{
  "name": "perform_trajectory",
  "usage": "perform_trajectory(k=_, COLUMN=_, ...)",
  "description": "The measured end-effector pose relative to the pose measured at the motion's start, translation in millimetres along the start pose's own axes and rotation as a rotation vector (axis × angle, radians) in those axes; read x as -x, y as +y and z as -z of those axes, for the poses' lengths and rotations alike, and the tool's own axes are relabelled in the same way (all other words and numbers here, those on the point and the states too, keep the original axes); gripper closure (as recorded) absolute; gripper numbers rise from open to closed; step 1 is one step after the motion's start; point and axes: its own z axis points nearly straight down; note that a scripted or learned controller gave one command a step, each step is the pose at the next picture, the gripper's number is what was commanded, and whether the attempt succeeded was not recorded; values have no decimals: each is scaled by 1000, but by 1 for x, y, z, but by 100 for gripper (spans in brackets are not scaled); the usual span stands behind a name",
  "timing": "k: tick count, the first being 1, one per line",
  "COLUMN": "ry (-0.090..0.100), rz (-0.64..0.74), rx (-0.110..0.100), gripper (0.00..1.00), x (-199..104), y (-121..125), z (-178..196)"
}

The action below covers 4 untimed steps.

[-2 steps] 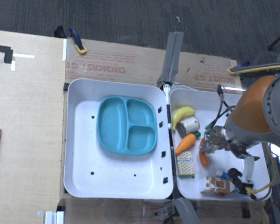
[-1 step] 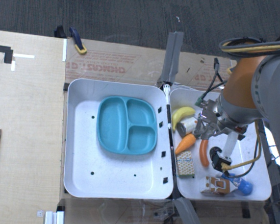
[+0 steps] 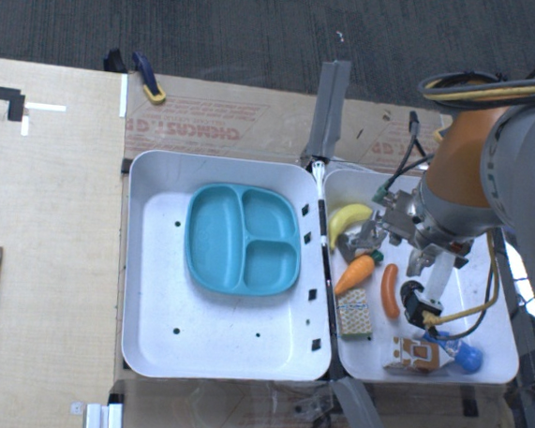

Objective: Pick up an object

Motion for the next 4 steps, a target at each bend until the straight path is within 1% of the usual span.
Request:
perform_trajectory(k=1, ry=10, rz=175, rx=14, gripper=0, x=54, y=18, z=-91)
perform_trajectory(k=2, ry=2, rz=143, rx=2, gripper=0, x=74, y=30, z=-63)
perform_trajectory(k=3, ry=2, rz=396, rx=0, gripper=0, x=71, y=-15, z=-100)
perform_trajectory(k=4, ry=2, rz=392, rx=-2, gripper=100, x=72, y=-15, z=-92)
